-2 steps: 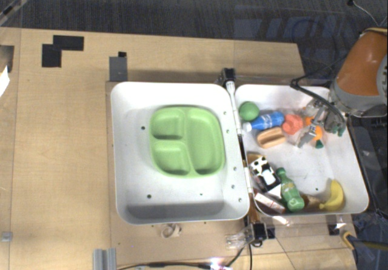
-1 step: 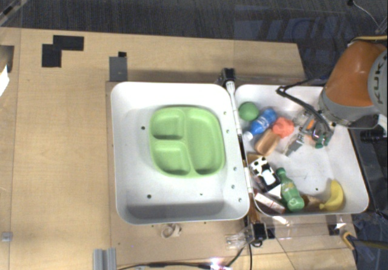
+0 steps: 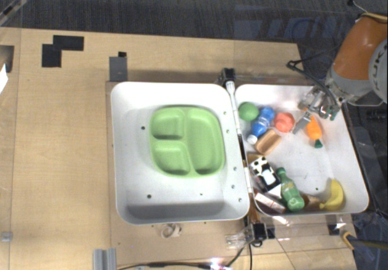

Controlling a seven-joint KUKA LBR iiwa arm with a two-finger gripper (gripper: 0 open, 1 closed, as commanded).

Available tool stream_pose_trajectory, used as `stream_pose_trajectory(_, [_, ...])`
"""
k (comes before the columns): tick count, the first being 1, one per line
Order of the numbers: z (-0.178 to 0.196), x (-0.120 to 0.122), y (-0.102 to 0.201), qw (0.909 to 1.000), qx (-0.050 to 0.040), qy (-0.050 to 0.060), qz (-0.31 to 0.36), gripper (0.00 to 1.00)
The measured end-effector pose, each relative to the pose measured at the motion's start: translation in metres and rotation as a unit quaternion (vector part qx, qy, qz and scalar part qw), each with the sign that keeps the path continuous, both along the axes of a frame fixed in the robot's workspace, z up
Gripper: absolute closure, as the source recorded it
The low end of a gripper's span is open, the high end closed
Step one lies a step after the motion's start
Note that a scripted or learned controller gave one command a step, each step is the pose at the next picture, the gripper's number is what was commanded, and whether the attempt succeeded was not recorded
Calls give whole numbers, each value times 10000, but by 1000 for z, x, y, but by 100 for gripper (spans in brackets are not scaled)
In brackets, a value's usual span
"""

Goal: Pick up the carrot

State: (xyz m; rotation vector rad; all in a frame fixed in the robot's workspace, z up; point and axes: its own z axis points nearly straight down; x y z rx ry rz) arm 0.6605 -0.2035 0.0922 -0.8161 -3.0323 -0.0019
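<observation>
**One fixed camera, high over the bench**

A single camera looks down on the bench [image 3: 60, 159] at a slant from well above, far enough back to take in both white bins whole, with dark floor along the top of the frame. The left bin [image 3: 130, 111] lies well apart from the jaws; the right bin [image 3: 354, 168] sits beneath them. The arm [image 3: 357, 56] enters at the frame's upper right.
</observation>
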Motion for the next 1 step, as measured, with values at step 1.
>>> stream_pose_trajectory(1, [15, 5, 1, 9999, -39, -99, 39, 100])
